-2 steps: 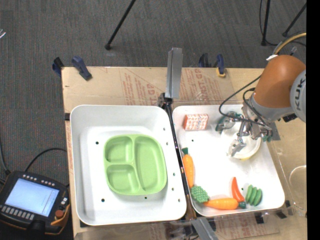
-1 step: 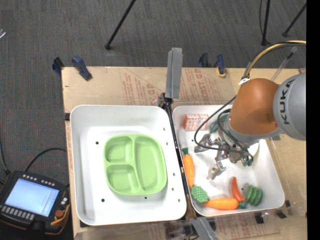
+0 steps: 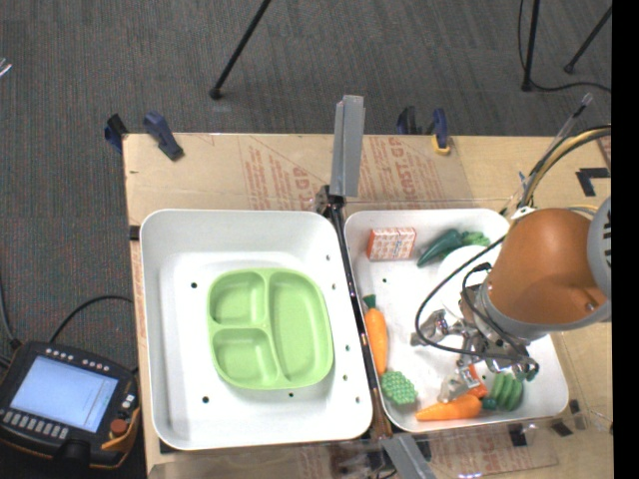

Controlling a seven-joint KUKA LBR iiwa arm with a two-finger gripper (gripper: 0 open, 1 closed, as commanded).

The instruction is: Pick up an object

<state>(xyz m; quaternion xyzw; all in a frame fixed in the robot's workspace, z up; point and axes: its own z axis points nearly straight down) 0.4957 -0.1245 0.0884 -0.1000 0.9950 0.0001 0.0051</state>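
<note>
The carrot (image 3: 451,407) lies in the right bin (image 3: 554,387) at its near wall, just beneath and a little left of the jaws (image 3: 471,375); whether these are spread cannot be told. Its long axis runs nearly left to right, tip pointing left, green top (image 3: 505,391) rightward. A second carrot (image 3: 376,337) lies upright, further left

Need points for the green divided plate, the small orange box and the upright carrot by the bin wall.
green divided plate (image 3: 296,319), camera view, on its large right compartment.
small orange box (image 3: 391,243), camera view, on the middle of its front face.
upright carrot (image 3: 376,338), camera view, on the middle of its orange body.
</note>
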